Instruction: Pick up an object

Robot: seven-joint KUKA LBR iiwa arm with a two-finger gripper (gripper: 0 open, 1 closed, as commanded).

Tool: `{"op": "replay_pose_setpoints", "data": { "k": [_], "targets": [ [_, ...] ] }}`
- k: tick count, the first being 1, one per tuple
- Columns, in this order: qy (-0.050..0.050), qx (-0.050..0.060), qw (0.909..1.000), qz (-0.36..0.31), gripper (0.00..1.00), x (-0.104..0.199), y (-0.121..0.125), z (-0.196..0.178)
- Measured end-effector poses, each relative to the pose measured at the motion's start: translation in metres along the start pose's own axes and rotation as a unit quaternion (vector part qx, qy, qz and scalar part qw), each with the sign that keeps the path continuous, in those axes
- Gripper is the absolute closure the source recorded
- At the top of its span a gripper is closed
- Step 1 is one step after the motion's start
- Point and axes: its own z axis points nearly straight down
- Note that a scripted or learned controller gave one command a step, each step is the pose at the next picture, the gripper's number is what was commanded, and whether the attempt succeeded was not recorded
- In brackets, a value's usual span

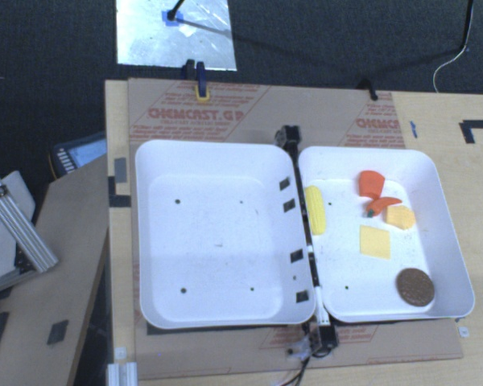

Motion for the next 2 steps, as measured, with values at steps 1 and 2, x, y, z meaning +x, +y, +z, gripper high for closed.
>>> {"op": "replay_pose_setpoints", "data": {
  "k": [1, 2],
  "targets": [
    [0.0, 0.0, 1.0, 0.0, 1.0, 0.0, 0.0, 0.0],
    [0.0, 0.0, 1.0, 0.0, 1.0, 0.0, 0.0, 0.0]
  ]
}}
